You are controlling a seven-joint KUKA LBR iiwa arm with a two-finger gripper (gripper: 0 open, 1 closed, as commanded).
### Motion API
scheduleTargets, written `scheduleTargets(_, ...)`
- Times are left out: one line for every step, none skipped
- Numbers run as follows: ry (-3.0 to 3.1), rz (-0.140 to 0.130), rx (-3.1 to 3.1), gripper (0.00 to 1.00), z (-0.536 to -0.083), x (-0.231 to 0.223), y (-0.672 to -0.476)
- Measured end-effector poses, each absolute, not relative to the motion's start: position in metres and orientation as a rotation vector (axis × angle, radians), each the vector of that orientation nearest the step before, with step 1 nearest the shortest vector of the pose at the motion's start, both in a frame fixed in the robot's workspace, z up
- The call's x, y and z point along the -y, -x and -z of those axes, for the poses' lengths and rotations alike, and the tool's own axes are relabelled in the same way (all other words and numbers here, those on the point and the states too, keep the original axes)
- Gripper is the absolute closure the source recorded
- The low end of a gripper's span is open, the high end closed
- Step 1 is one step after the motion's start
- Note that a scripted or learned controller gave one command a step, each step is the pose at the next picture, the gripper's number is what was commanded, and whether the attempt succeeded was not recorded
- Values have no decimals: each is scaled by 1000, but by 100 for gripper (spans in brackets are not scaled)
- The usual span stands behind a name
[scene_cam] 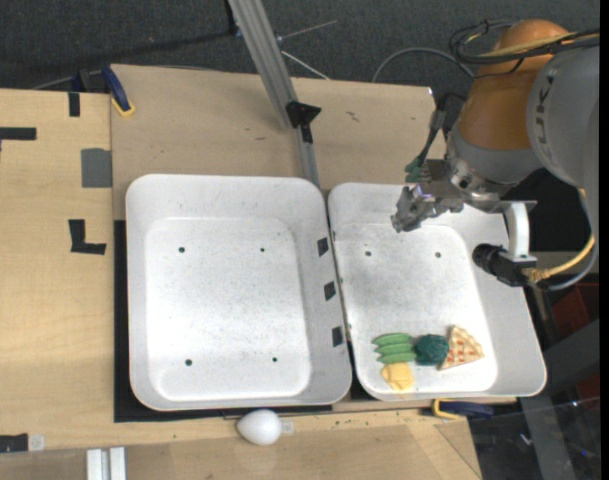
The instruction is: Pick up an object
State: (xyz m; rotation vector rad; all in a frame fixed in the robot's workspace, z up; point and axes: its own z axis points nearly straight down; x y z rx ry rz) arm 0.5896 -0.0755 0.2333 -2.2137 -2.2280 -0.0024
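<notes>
Presently, the gripper [412, 211] is seen over the right bin's [504, 268] far edge; its finger state cannot be told. Toys are clustered at the near edge: green pod [392, 344] lengthwise left-right, pizza slice [462, 348] tip pointing away.

Bench is a light wooden top [204, 118] with two shallow white plastic bins sitting side by side, left one [224, 193] and right one [509, 343] touching. A small white egg-shaped thing [259, 427] lies just beside the left bin's near edge.
</notes>
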Motion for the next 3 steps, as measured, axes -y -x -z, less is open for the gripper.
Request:
scheduleTargets(2212,1,2228,100,-238,22,-599)
scheduleTargets(2212,0,2228,100,-225,-33,-616)
scheduleTargets(2212,2,2228,100,-233,-87,-633)
